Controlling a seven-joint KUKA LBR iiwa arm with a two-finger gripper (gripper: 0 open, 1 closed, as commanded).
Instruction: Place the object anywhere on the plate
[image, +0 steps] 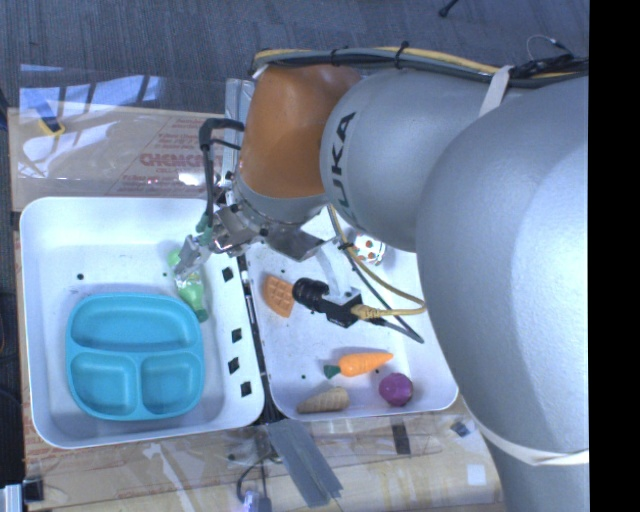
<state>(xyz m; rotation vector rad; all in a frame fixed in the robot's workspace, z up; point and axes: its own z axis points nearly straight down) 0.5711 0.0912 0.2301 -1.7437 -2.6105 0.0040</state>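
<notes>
Arm (480, 220) bulked nearest the lens, covering the right bin's far and right sides; its orange band sat over the divider between the two bins. End effector (205, 243) hung low at the far right corner of the left bin (40, 260), with a green object (190, 285) at its tip; the object looked pinched between the fingers, grip narrow, though the view was cluttered there. Blue plate (130, 355) lay in the near half of the left bin, three compartments, nothing on it; green object sat just beyond the plate's far right corner, near but not over it. Judged: pick probably made, transfer partly done, placement and release not yet done. Right bin (300, 400) held a waffle-like piece (277, 296), a carrot (362, 364), a purple ball (396, 388), a tan piece (324, 401); all well apart from the plate. Nothing blocked the short path to the plate; the bin's wall stood close to the end effector.
</notes>
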